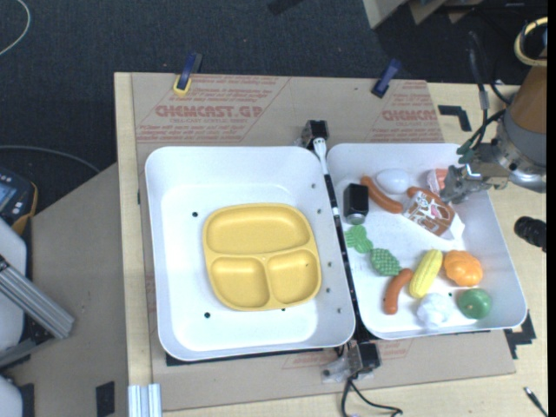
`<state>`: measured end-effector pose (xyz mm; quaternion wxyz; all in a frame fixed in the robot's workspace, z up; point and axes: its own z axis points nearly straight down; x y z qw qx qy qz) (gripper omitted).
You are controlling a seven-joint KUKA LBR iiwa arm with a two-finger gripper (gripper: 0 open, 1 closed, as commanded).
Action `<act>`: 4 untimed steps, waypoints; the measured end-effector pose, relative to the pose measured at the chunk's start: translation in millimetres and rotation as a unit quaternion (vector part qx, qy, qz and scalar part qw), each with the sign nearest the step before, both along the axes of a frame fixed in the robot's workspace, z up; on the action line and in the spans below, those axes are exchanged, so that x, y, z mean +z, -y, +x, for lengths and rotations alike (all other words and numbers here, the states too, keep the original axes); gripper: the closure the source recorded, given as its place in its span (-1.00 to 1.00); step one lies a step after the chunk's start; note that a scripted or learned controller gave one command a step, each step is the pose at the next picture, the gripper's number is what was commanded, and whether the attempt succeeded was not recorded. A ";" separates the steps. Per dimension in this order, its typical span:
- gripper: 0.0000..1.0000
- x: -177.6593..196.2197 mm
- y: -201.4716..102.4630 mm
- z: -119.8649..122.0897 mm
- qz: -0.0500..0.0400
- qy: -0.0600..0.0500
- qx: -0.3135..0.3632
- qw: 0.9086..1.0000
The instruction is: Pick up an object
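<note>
I reach in from the right, and my gripper (459,183) hangs over the far right part of the right bin (508,259). My fingers look dark and small from up here, and I cannot tell if they are apart or together. I see nothing held between them. Their tips are just above a red and white packet (429,212) and may be touching its top edge, but I cannot tell for sure.

The right bin holds the toys I could pick. I count one black block (355,201), one white egg shape (392,181), two sausages, one (382,195) by the egg and one (396,290) lower down, two green leafy pieces (358,237) (385,261), one yellow corn (426,272), one orange fruit (462,268), one green round fruit (474,302) and one white lump (432,312).

The left bin (169,233) holds one yellow plate (261,256) with three parts. There are two white bins, touching side by side. They sit on a brown board (261,107) with red letters. Two blue clamps (186,73) (386,78) grip its far edge. Dark carpet (104,24) lies beyond.
</note>
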<state>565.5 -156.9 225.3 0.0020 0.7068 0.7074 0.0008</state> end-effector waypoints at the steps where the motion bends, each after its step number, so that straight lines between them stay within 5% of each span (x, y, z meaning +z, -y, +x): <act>1: 1.00 1.6 -55.0 -8.5 0.002 -0.003 0.002 1.000; 3: 1.00 -2.3 -156.9 -4.5 0.002 -0.003 0.003 1.000; 4: 1.00 -9.1 -180.9 4.7 0.001 -0.002 0.001 1.000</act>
